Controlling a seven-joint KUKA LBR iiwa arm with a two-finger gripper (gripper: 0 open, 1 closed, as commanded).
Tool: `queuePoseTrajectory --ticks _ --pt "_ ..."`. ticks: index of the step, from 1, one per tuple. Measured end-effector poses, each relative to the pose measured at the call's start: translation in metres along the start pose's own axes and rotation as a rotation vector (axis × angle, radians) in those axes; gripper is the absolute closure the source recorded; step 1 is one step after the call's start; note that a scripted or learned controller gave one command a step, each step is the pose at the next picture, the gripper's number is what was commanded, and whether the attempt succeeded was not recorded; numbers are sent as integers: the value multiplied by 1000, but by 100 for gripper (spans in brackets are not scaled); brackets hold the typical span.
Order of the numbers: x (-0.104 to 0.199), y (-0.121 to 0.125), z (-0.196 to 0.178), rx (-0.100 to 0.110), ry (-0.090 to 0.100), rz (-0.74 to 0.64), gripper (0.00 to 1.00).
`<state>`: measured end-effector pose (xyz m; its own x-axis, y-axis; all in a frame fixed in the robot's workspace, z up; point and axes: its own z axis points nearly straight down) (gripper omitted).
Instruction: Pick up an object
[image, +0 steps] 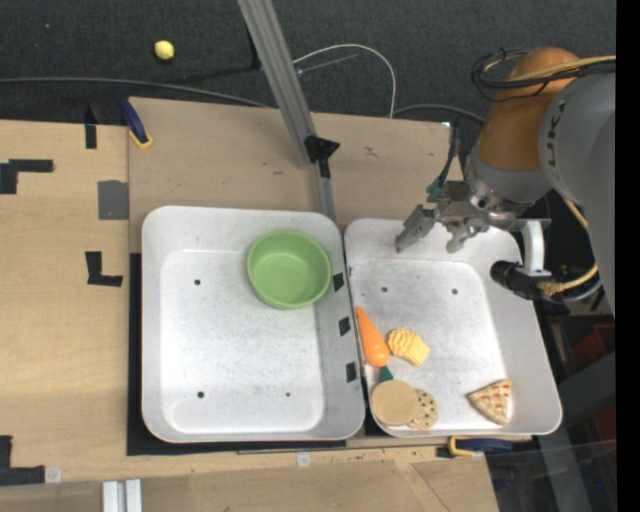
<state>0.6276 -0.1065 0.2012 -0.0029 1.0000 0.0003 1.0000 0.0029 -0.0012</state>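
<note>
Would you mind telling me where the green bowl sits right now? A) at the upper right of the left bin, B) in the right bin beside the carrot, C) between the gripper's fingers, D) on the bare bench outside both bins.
A: the green bowl rests inside the left bin, near its upper right corner, apart from the gripper, which hangs over the right bin where the carrot lies.

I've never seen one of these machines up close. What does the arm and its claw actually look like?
The arm is bulky and rounded, grey, with an orange band above the wrist. Thin dark cables loop over the orange part. At its end sits a small grey metal gripper with two slim fingers. A black fitting with a white piece sticks out beside the wrist.
</note>
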Motion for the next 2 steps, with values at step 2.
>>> queuePoseTrajectory --ticks 2 --pt "-2 8 57 6 -1 1 0"
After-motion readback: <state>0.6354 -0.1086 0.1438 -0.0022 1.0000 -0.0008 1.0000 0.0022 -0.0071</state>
